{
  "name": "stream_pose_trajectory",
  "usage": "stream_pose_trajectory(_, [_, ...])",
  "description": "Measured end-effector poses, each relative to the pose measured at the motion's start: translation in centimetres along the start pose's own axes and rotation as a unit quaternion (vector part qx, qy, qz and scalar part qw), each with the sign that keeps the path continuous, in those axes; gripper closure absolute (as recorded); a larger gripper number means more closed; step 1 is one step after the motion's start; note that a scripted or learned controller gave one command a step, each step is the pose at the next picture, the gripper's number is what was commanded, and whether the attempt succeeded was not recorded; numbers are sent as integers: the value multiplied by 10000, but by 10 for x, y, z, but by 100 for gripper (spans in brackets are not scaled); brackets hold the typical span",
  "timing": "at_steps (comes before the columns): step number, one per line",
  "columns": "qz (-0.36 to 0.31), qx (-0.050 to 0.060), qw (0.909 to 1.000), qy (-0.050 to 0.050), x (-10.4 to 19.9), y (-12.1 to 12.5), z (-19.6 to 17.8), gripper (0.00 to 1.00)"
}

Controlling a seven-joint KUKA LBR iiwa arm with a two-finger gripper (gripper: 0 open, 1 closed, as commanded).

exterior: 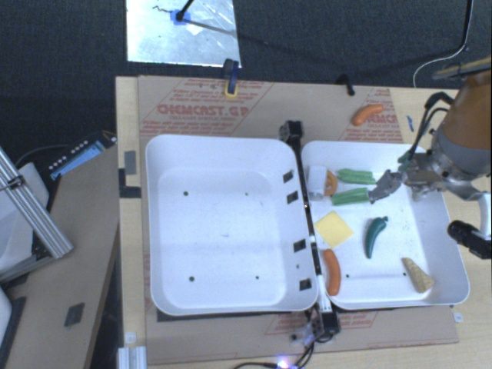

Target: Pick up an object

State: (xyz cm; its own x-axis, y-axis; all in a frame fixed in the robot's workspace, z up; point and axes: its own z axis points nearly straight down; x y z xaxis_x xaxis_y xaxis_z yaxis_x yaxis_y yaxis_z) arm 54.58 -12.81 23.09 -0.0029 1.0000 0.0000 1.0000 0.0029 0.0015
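Observation:
The right bin (450,244) holds several small items. Two green pods lie near its back, one (354,175) above the other (350,197). A dark green pepper (374,235), a yellow square (334,229), an orange sausage (331,271), a tan cone (417,274) and a white cup with an orange piece (320,181) lie around them. My gripper (392,174) hangs over the bin's back right, just right of the two pods. It is open, one finger (383,187) points down-left toward the lower pod's right end, and nothing is between the fingers.
The left bin (223,221) stands beside the right one, with black clips (300,244) along the shared rim. Another orange sausage (367,114) lies on the bench behind the right bin. A black arm part (470,239) sits at the right bin's edge.

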Motion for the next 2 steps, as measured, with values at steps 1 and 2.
stream_pose_trajectory(1, [1,55,10000,19,34,-40,90,0])
stream_pose_trajectory(2, [5,-24,10000,-4,33,-35,145,0])
